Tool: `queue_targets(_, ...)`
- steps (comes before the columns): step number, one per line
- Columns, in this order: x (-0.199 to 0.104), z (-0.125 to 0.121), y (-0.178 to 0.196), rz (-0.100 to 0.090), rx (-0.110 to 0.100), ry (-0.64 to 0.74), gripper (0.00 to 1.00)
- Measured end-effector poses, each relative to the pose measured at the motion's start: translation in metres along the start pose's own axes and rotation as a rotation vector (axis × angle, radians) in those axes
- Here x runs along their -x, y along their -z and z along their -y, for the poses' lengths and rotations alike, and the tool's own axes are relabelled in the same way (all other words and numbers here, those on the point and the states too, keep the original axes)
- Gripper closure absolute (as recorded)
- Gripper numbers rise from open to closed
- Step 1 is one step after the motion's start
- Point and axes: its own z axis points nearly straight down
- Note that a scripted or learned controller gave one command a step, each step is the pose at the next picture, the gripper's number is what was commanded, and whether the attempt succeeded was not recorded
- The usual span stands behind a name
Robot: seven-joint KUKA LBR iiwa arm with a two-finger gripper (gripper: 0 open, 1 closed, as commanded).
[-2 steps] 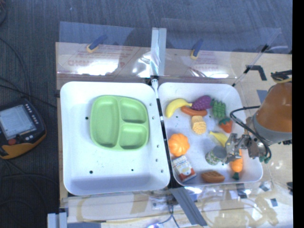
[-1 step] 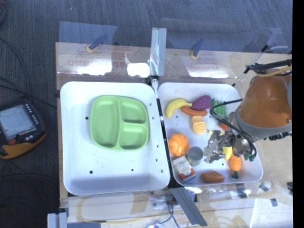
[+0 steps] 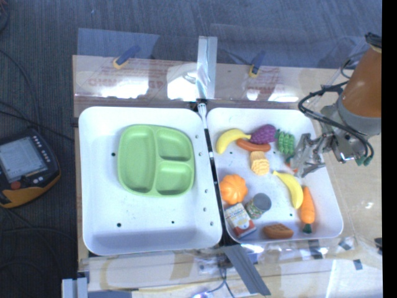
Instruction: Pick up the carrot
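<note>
Fingers (image 3: 305, 160) hang right of centre frame, state unclear, above the carrot (image 3: 307, 207) at lower right, likely staging a descent.

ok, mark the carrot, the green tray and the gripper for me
carrot (image 3: 307, 206): camera view, middle of its orange body.
green tray (image 3: 156, 160): camera view, divider ridge between compartments.
gripper (image 3: 302, 162): camera view, midway between its fingertips.
</note>
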Motion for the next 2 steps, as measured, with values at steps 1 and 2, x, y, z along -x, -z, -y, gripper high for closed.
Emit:
queue_targets(1, 0.000, 0.000, -0.001, -0.002, 0.001, 0.000, 0.00)
queue_targets(2, -0.050, 0.036, -0.104, -0.013, 0.008, 0.101, 0.00)
